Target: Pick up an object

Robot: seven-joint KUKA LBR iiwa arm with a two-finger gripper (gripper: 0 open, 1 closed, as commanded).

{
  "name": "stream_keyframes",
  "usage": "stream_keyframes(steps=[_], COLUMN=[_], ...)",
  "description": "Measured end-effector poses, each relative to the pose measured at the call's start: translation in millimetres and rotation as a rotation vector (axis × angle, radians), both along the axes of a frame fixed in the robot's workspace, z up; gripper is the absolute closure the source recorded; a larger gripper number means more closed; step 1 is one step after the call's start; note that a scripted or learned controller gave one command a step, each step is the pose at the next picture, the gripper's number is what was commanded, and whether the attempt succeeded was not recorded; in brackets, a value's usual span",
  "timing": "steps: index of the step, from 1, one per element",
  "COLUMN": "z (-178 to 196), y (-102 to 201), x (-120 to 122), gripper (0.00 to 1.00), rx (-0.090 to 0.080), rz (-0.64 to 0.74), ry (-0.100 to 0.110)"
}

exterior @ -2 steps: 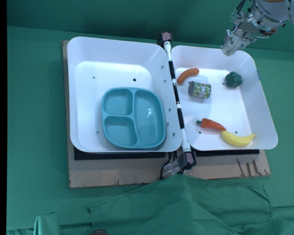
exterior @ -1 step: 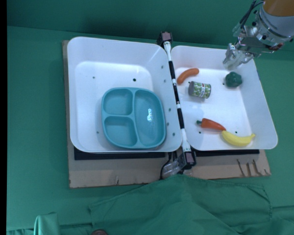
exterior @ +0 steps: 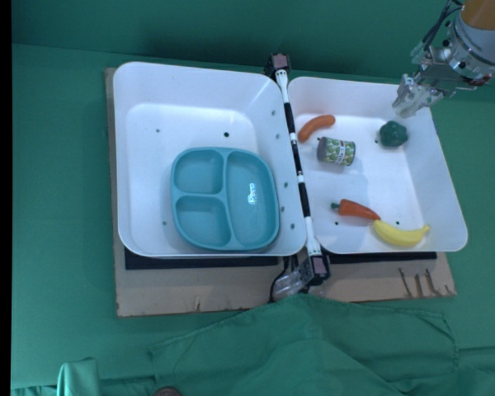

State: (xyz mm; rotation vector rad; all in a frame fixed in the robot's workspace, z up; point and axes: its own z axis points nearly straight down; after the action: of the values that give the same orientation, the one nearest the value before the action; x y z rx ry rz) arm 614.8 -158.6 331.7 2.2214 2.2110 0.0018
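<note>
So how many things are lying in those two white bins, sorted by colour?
Orange: 2, the sausage and the carrot
Green: 2, the broccoli and the can
Yellow: 1, the banana
Teal: 1, the divided plate
Total: 6

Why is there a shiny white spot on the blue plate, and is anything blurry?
In the camera view, the spot on the blue plate is glare from a light above; the gripper looks slightly soft, while the banana and carrot stay fairly sharp.

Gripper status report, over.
Gripper above right bin's far corner, holding nothing. Dark green object lies just below it, untouched. Nothing blocking it.
</note>
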Motion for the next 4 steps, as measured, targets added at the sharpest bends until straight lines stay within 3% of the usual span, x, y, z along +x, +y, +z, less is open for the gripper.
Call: stream_keyframes(steps=[1,2,3,4], z=[33.9,9.1,21.3,-13.9], y=[5.1,62.9,120.1,173.9], x=[85.6,56.7,39.3,23.2], gripper=[1.0,1.0,1.0,1.0], rx=[0.0,0.003,0.004,0.004], rz=[0.002,0.002,0.002,0.003], ry=[0.0,0.002,0.003,0.003])
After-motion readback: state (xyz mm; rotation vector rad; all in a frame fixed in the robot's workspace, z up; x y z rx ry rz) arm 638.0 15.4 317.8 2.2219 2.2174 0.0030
